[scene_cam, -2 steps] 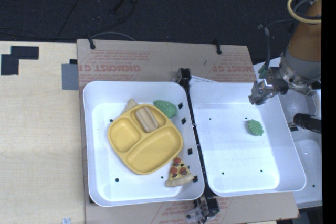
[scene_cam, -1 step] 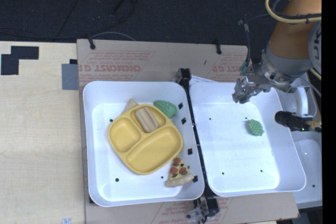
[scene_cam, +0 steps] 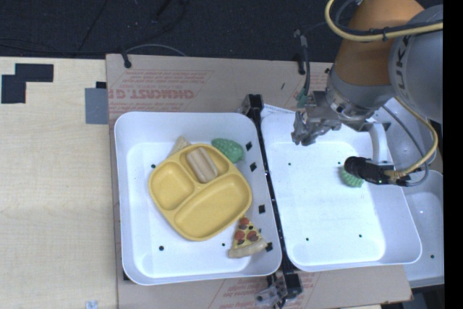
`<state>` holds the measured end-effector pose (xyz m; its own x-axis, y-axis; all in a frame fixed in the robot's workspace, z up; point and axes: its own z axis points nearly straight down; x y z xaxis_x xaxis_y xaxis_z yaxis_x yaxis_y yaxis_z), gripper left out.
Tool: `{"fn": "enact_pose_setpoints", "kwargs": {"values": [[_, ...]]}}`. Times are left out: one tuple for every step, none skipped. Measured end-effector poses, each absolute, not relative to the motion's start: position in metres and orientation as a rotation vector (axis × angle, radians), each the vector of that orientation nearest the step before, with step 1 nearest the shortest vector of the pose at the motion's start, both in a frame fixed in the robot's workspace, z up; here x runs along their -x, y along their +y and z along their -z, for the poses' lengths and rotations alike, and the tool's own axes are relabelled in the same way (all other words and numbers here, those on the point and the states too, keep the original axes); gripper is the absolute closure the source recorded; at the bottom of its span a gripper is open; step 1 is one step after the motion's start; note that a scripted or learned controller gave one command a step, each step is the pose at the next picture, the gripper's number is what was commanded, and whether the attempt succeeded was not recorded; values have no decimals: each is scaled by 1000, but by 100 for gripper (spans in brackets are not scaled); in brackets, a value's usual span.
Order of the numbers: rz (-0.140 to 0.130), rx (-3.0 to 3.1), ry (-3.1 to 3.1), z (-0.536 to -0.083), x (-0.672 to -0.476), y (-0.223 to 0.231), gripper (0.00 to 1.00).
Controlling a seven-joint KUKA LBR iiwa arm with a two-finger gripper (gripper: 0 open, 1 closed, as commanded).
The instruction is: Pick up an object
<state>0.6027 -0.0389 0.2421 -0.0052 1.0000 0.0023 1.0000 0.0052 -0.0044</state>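
Nearest the camera, a toy pizza slice (scene_cam: pixel 247 237) lies at the near edge of the left bin (scene_cam: pixel 134 155), just beside a yellow divided plate (scene_cam: pixel 201 200) that carries a toy hot dog (scene_cam: pixel 202 164) in its far compartment. A green toy (scene_cam: pixel 228 149) sits against the plate's far rim. Across the divider, the right bin (scene_cam: pixel 325 228) holds one small green object (scene_cam: pixel 352 176) near its right wall, partly hidden by a black part. The hand (scene_cam: pixel 309 128) hangs over that bin's far left corner, well apart from the green object; whether it is open or closed I cannot tell. Descending here would likely close on bare floor or strike the bin wall, since nothing lies beneath it.
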Motion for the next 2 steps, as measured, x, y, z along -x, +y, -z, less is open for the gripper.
{"fn": "enact_pose_setpoints", "kwargs": {"values": [[-1,2214,-2226,-237,-619,10,100],[-1,2213,-2226,-242,-620,68,100]]}}
